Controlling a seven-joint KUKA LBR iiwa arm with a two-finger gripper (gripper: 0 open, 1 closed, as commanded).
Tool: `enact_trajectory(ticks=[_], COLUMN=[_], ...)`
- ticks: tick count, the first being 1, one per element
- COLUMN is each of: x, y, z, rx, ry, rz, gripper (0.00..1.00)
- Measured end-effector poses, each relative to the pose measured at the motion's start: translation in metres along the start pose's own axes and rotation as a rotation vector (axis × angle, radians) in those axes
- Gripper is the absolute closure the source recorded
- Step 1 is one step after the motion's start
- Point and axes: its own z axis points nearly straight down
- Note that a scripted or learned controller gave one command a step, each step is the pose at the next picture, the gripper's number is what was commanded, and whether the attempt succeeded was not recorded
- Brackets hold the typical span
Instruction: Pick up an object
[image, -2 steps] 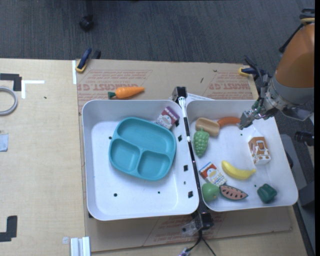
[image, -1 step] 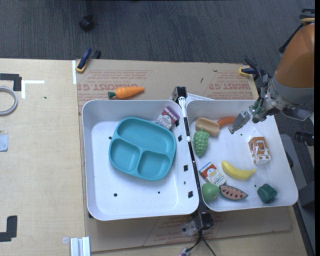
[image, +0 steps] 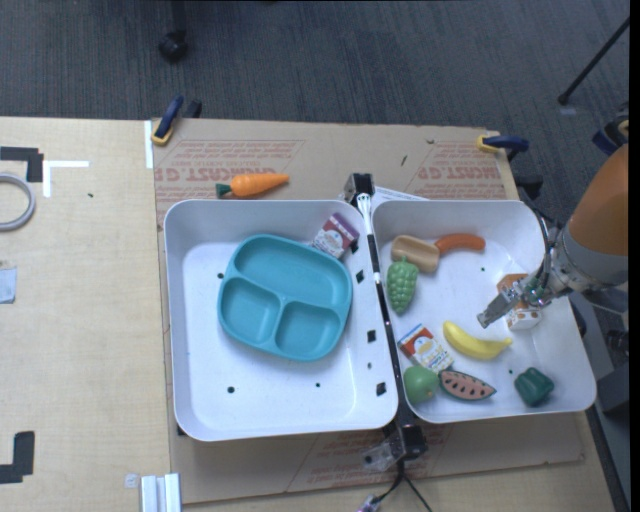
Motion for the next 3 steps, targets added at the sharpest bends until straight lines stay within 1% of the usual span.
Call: enact_trajectory(ticks=[1,2,3], x=[0.031,-0.025,-0.026], y=[0.025,0.039,0.038], z=[0.033,0.038,0.039], rx=[-0.008,-0.006,0.000], ry=[-0.004,0.018,0.009], rz=[-0.160,-0.129,-0.366], gripper=[0.00,0.00,0.00])
